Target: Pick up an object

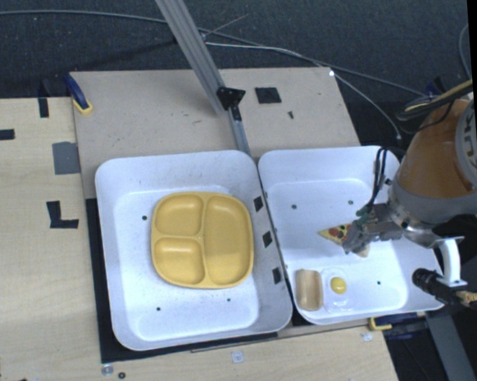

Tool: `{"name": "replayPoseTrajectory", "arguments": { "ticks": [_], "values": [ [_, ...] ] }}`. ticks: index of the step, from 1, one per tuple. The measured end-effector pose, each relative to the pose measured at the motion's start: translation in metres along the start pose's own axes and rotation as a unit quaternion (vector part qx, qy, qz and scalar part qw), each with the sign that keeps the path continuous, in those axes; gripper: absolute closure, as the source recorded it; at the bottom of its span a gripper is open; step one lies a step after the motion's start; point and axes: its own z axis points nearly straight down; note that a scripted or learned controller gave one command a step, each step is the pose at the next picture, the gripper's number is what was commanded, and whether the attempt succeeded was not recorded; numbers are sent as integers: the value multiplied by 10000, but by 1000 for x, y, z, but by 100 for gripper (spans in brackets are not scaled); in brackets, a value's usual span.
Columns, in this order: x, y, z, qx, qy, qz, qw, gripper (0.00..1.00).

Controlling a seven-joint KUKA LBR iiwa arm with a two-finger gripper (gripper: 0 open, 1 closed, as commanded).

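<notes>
On the counter [167, 117] we see two white bins side by side. The left bin [127, 235] holds a yellow divided plate [201, 239] lying flat near its middle. In the right bin [303, 180] a tan block [309, 289] and a small yellow ball [338, 284] lie close together near the front wall, and a small piece with red and yellow on it [334, 234] sits further back, about mid-bin. The arm [434, 170] reaches in from the right, and its gripper [359, 238] is low in the right bin, just beside that piece and perhaps touching it. We cannot tell how its tips stand, nor whether anything is caught there.
</notes>
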Motion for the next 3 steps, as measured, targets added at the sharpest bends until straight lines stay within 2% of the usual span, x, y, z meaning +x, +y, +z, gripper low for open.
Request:
{"name": "replayPoseTrajectory", "arguments": {
  "ticks": [1, 2, 3],
  "values": [
    [7, 8, -55, -6, 0, -9, 10000, 100],
    [7, 9, -71, 11, 5, -4, 10000, 100],
    [64, 31, -77, 15, 11, -32, 10000, 100]
  ]
}}
